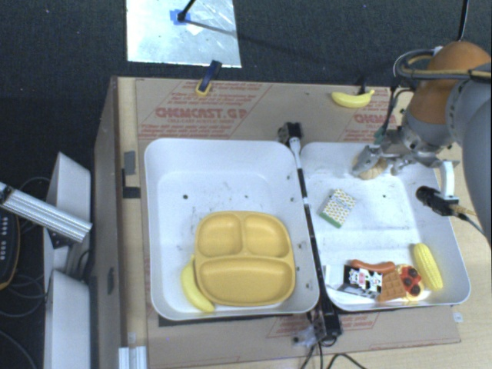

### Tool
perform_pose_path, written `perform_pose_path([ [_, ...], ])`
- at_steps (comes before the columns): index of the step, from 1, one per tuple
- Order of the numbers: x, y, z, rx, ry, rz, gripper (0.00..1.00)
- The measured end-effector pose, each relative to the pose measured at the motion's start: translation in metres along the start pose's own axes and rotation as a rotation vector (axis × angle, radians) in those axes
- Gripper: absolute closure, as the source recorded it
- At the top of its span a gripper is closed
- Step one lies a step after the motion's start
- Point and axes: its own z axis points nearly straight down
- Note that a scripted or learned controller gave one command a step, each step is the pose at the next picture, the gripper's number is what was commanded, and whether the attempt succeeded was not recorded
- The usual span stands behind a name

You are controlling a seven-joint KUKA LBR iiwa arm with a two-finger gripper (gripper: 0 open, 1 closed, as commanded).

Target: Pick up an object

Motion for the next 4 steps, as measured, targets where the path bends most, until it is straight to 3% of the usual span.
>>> perform_pose_path([
  [1, -0.014, 0.000, 0.019, 0.000, 0.000, 0.000, 0.00],
  [2, -0.014, -0.003, 0.011, 0.015, 0.000, -0.003, 1.00],
  [4, -0.015, -0.001, -0.011, 0.010, -0.004, -0.009, 1.00],
])
